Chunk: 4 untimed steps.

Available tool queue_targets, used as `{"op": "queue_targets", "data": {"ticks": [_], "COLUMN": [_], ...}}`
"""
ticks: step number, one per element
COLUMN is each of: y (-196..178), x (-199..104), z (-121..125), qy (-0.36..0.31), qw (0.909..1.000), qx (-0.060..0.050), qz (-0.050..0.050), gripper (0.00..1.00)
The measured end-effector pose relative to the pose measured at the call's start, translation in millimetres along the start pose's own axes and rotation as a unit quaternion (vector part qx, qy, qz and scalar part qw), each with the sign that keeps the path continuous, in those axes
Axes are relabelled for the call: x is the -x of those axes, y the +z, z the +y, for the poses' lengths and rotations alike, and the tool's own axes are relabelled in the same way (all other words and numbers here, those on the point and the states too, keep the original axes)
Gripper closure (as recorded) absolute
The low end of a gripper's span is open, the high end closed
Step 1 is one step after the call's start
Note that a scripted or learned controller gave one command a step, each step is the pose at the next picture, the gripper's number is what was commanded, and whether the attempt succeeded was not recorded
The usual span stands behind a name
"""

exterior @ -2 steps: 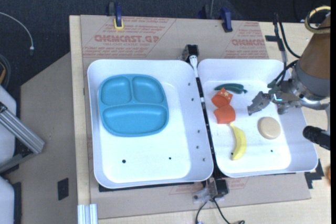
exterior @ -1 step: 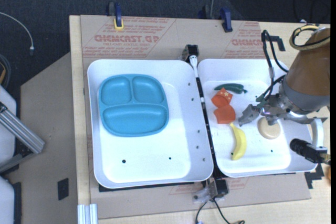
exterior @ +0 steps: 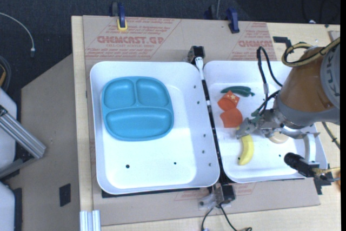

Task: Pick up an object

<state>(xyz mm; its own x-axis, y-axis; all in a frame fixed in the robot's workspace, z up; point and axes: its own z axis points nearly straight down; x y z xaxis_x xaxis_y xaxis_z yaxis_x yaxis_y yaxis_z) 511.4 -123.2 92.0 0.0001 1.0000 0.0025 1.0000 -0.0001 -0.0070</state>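
**Gripper low in the right bin, beside the banana**

Dark carpet surrounds a board-topped bench, on which two shallow white bins are set side by side. The left bin [exterior: 162,170] is occupied by a blue divided plate [exterior: 138,108]. In the right bin [exterior: 270,173] several small things are gathered near the middle: a yellow banana [exterior: 246,150], a red block [exterior: 231,118] with a second red piece [exterior: 228,100] just above it, and a dark green piece [exterior: 238,91] towards the far wall.

The arm [exterior: 305,92] is reached in from the right, and the gripper [exterior: 254,126] is lowered into the right bin, just above the banana's upper end and just right of the red block. Nothing can be seen between the fingers, so no object is judged to be held. Whether the fingers are spread or pressed together cannot be told, since they are seen as a small grey cluster against the white bin.

The task is judged to be at the approach stage, with no object yet lifted. Several failures could be expected from here. Because the banana and the red block lie so near each other, one could be pushed aside while the other is aimed at. The banana's curved, smooth skin could be squeezed out of a closing grip. If the fingers are brought down on top of an object rather than around it, it would be pressed against the bin floor and left behind.
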Motion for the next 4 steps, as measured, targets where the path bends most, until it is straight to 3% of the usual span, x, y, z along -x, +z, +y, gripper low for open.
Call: {"op": "queue_targets", "data": {"ticks": [1,4], "y": [-14.0,-145.8], "x": [0.6,-2.0], "z": [1.3,7.6], "qy": [0.001,-0.001], "qw": [1.0000,1.0000], "qx": [0.004,0.007], "qz": [-0.001,-0.002], "gripper": [1.00,1.00]}}
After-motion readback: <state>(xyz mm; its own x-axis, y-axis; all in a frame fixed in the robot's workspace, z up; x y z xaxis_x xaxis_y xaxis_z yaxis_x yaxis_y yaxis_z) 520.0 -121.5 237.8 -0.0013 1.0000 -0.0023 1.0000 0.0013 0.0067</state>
